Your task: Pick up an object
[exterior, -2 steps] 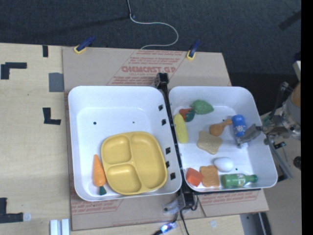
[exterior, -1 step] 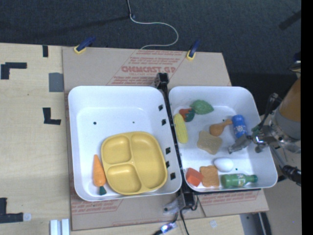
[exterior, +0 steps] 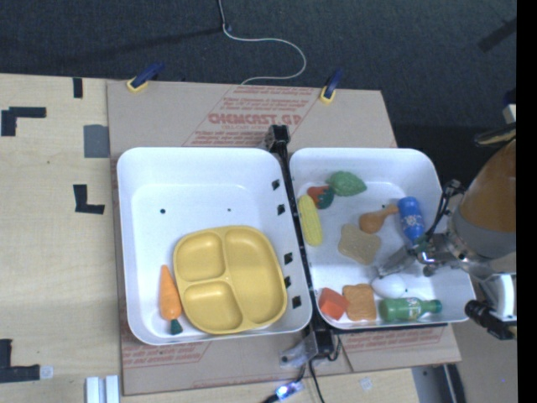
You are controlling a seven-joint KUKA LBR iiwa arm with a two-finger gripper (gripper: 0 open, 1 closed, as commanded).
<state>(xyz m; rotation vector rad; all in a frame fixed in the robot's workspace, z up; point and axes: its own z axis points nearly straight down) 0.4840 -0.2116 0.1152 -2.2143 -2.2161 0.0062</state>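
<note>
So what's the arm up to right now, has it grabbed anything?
Gripper low in right bin, nothing seen held. White egg just below it. Blue bottle and green bottle crowd close.

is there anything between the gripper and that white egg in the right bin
Nothing visible stands between them. The gripper sits low in the right bin, just above and beside the white egg. The green bottle lies just below the egg and the blue bottle is above the gripper, both off to the side.
</note>
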